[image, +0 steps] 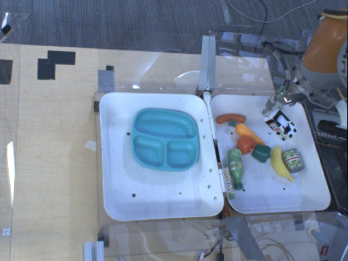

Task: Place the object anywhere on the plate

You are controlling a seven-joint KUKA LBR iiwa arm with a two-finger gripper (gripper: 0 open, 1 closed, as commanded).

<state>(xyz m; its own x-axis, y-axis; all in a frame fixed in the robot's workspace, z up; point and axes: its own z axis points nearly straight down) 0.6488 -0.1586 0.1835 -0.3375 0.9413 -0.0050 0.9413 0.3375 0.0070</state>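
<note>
Camera view: gripper (pixel 278 103) hovered over the right bin's (pixel 312 200) far edge, toward its right corner, just above a black-and-white block (pixel 281 125); jaws too small and blurred to tell open or closed, nothing visibly held. Candidate objects sat mid-bin: sausage (pixel 230 118), carrot (pixel 249 131), tomato (pixel 246 144), green bottle (pixel 235 168), banana (pixel 280 163), green can (pixel 293 160). Blue plate (pixel 165 138) sat centred in the left bin (pixel 117 200), nothing on it. Judged step: pre-grasp, nothing picked. Next move needs a descent onto one object, a firm closure, then a carry across the divider.
</note>
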